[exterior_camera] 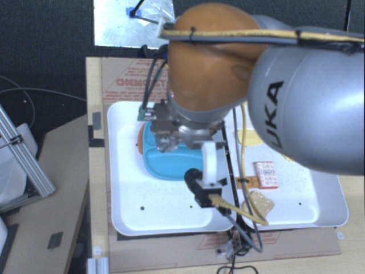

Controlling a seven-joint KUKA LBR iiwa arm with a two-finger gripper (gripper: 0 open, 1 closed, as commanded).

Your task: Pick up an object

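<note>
The gripper [165, 135] is seen lowered into the left bin [128, 210], directly over the blue dish [165, 163]. Whether anything is grasped cannot be told, since the wrist body and the orange band [208, 61] cover the tool from above. A white block [210, 164] and a black fitting [199, 190] on the wrist are placed just right of the blue dish, overlapping its right edge, and a yellow cable [242, 210] is led from them toward the near rim of the bins.

The blue dish is laid in the middle of the left bin, its far part hidden beneath the wrist. An orange object [140, 138] is glimpsed at the left edge of the blue dish, touching it or just beside it; its shape cannot be made out. To the right of the blue dish, across the divide, the right bin [325, 210] is seen, largely covered by the grey arm [308, 96]. In it, right of the blue dish, a small red-and-white packet [266, 174] is laid flat, and a tan, speckled flat piece [259, 204] is placed nearer the front rim. A pale yellow object [249, 137] is partly shown beyond the packet, under the arm.

Both bins are set on a brown cardboard sheet [128, 76], which extends behind the blue dish.
</note>
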